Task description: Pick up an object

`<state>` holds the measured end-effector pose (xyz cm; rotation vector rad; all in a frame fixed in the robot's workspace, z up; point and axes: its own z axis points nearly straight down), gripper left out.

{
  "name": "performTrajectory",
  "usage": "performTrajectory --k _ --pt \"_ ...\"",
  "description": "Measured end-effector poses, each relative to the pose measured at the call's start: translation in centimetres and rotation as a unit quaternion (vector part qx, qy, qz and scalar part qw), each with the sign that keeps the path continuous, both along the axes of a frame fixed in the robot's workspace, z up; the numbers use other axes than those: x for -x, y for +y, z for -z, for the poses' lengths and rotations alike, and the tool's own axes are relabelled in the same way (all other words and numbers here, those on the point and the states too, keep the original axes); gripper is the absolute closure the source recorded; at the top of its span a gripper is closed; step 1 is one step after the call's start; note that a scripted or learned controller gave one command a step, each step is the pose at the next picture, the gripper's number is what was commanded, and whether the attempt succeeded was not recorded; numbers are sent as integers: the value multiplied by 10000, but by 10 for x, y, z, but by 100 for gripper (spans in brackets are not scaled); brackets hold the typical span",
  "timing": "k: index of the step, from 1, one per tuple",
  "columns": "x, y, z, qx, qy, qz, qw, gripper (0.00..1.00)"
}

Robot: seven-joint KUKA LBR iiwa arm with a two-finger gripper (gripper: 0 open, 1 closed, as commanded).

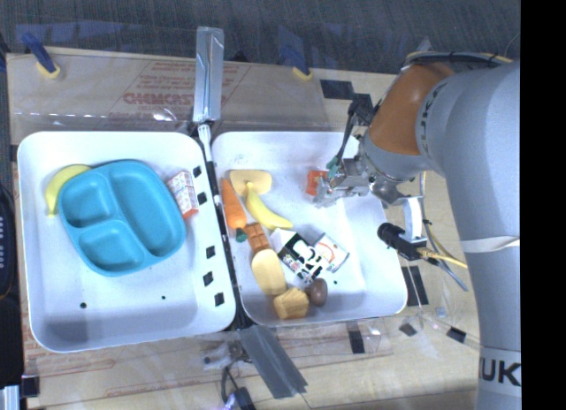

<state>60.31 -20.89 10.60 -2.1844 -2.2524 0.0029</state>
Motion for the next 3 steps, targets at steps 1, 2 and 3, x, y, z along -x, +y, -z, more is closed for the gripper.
performTrajectory --k 1,2,3 --pt "0 0 0 0 2 0 10000 0" --pt "-22 20 14 10 -19 552 9985 0" --pt "-38 6 13 6 -22 480 9988 0"
